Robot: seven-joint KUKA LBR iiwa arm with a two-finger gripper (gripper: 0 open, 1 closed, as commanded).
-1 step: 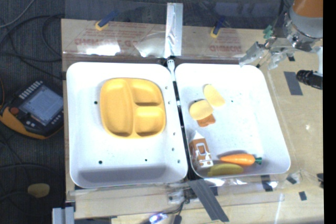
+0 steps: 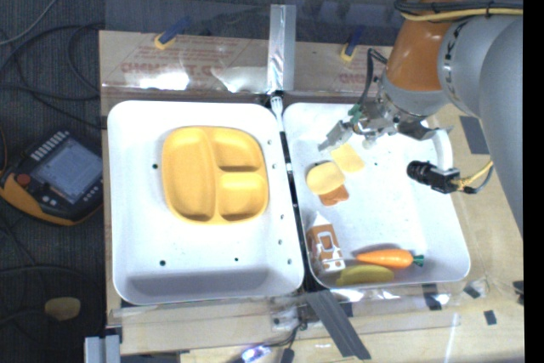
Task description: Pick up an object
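Observation:
The right bin [image 2: 442, 217] holds several small items. A pale yellow wedge [image 2: 348, 158] lies near its far left, with a round tan and orange piece [image 2: 325, 181] just in front of it. At the near edge lie an orange carrot [image 2: 387, 258], a yellow-green banana [image 2: 365, 275] and a small orange and white box [image 2: 324, 241]. My gripper [image 2: 350, 132] hangs over the far left of this bin, just above the pale wedge. It is open, with nothing between its fingers.
The left bin [image 2: 136, 251] holds a yellow divided plate [image 2: 215, 172]. A metal divider post [image 2: 280, 47] stands behind the wall between the bins. A black cable connector [image 2: 429, 174] hangs over the right bin's right side. A handheld pendant [image 2: 55, 176] lies off the bench at left.

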